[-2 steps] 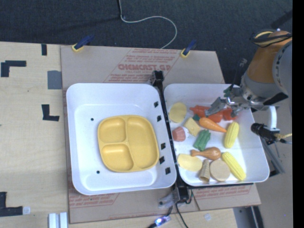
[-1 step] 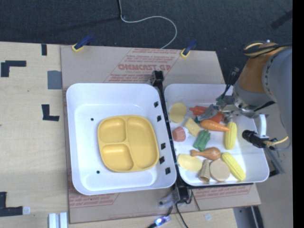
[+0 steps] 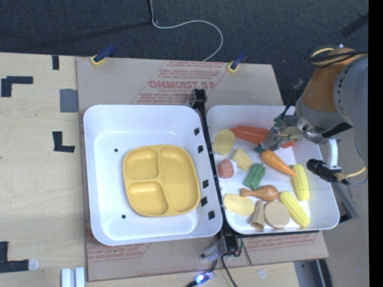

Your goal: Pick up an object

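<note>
Where fingers (image 3: 271, 141) dip, orange carrot (image 3: 276, 161) just below, red pepper (image 3: 254, 133) beside

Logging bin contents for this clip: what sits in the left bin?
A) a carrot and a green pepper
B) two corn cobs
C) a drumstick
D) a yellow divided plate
D: the yellow divided plate lies alone in the left bin, while the toy foods fill the right bin.

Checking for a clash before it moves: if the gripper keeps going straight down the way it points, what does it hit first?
Probably the red-orange carrot right under the gripper in the right bin, though depth is hard to judge from this slant.
</note>
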### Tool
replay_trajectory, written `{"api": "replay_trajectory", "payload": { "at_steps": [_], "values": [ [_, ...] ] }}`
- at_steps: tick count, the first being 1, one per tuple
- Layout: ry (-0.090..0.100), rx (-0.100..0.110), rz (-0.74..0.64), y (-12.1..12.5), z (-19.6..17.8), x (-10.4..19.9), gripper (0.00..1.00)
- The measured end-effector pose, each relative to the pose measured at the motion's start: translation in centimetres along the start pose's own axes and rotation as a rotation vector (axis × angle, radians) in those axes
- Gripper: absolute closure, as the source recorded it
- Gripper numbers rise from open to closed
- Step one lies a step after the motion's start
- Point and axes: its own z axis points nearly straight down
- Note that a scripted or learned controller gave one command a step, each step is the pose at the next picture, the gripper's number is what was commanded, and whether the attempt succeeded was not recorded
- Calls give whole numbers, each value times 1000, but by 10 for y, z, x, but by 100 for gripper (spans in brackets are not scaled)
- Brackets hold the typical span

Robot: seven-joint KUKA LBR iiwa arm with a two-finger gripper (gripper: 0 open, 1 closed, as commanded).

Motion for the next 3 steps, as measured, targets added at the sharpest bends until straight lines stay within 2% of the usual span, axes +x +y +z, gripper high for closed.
{"api": "replay_trajectory", "payload": {
  "at_steps": [1,2,3],
  "values": [
    [-4,8,2,-4,-61,-4,100],
    [-4,7,1,-3,-125,-1,100],
    [-3,12,2,-3,-121,-1,100]
  ]
}}
